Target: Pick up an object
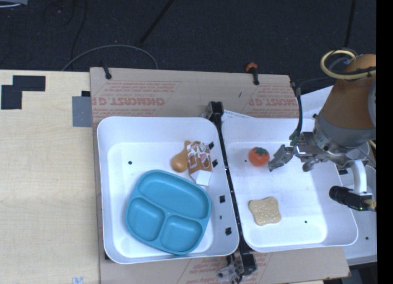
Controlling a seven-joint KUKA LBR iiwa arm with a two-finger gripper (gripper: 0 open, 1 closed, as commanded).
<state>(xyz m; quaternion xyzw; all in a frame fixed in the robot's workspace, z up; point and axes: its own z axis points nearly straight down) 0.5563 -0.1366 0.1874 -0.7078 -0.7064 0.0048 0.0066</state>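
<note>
Two shallow white plastic bins side by side on a cardboard-covered bench. Grey arm with orange band enters from the right and hangs over the right bin (344, 240).

Two-finger claw (292, 157) sits over the far right part of the right bin. Fingers read as spread: one dark finger (279, 158) angles out to the left, the other (307, 165) lies to its right with a clear gap between. Nothing seen between them.

Right bin contents:
- Small round orange-red toy tomato with green top (259, 156), far half of the bin, left of centre. Lies just left of the claw's left finger, close beside it; whether tip and tomato touch cannot be told.
- Flat tan toast-shaped piece (264, 211), near half of the bin, nearer than the tomato and well apart from the claw.

Left bin (116, 153) contents:
- Blue plastic tray with three compartments (167, 211), tilted, filling the near middle.
- Brown-and-white patterned packet (199, 156) at the far right, by the dividing wall.
- Small orange-tan rounded object (179, 162) touching the packet's left side.
</note>
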